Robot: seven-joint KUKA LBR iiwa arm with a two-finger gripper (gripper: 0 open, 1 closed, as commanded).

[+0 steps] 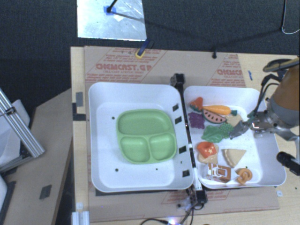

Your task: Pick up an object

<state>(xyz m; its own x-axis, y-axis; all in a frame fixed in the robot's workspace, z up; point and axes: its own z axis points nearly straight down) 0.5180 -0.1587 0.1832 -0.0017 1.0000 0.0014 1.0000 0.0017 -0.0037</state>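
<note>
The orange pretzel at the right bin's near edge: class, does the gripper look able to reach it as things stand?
Probably yes. The pretzel lies uncovered, beside the tan wedge, and the gripper hangs above the same bin with nothing between them.

The grey arm with the orange band (286, 95) is cut off by the picture's right edge. Whether the jaws are parted is too blurred to tell. Just left of them, part of the flat green leafy toy (216, 133) lies hidden beneath.

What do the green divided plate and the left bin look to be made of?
Green divided plate: probably moulded plastic with a matte finish, judging by its even pale-green colour, soft rounded compartment ridges and lack of sharp glare. Left bin: likely thin formed plastic, smooth and white, with rounded corners and a rolled rim; sheet metal painted white cannot be ruled out.
</note>
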